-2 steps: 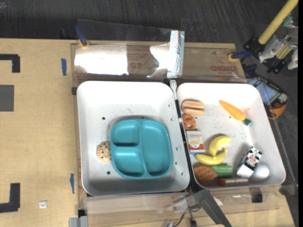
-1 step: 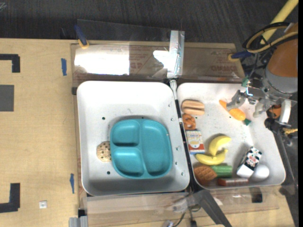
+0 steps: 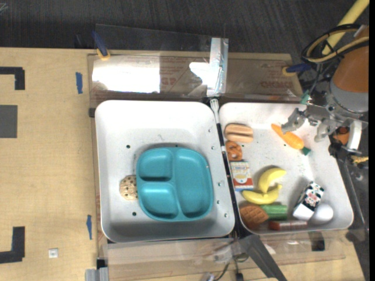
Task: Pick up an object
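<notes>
My gripper (image 3: 307, 125) hangs over the far right corner of the right bin (image 3: 334, 174), its two fingers spread apart with nothing between them. An orange toy carrot (image 3: 288, 137) with a green tip lies on the bin floor just below and left of the left finger (image 3: 293, 121). Also in this bin are a hot dog (image 3: 238, 132), a pretzel (image 3: 234, 150), a small carton (image 3: 240, 175), a banana (image 3: 267, 184), a green vegetable (image 3: 274, 209), a brown patty (image 3: 253, 215) and a black-and-white bottle (image 3: 310, 198).
The left bin (image 3: 111, 127) holds a teal divided plate (image 3: 174, 182) and a cookie (image 3: 128, 187) at the plate's left edge. A clear plastic wall (image 3: 176, 75) stands behind both bins. Yellow and black cables (image 3: 328, 40) hang at the upper right.
</notes>
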